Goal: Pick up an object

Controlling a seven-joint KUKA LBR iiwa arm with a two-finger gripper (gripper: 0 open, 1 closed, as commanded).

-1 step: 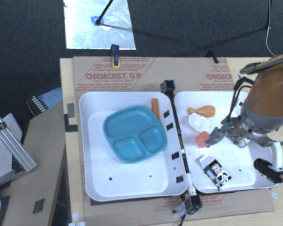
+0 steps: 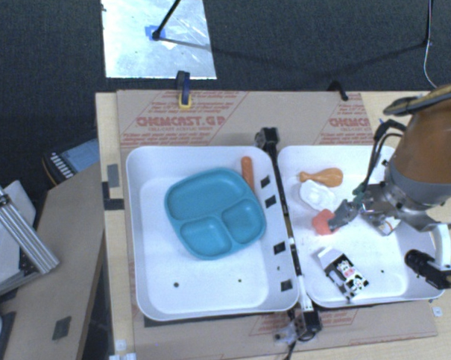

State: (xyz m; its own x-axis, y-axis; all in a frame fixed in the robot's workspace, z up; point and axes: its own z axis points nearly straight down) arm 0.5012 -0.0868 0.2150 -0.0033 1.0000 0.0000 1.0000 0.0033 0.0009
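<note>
At the frame's right, the arm's bulk hides much of the claw (image 2: 339, 217), whose tip touches a small red object (image 2: 322, 221) in the right bin (image 2: 380, 292), its grip state indiscernible, a blue divided plate (image 2: 214, 212) lying centre-left.

blue plate (image 2: 212, 213) crowding left bin (image 2: 152, 290), toys clustered in right bin (image 2: 387, 284), front floor open

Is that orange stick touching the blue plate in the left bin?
Cannot tell. In the camera view the orange stick lies right at the blue plate's upper right rim, too close to show contact or a gap.
</note>
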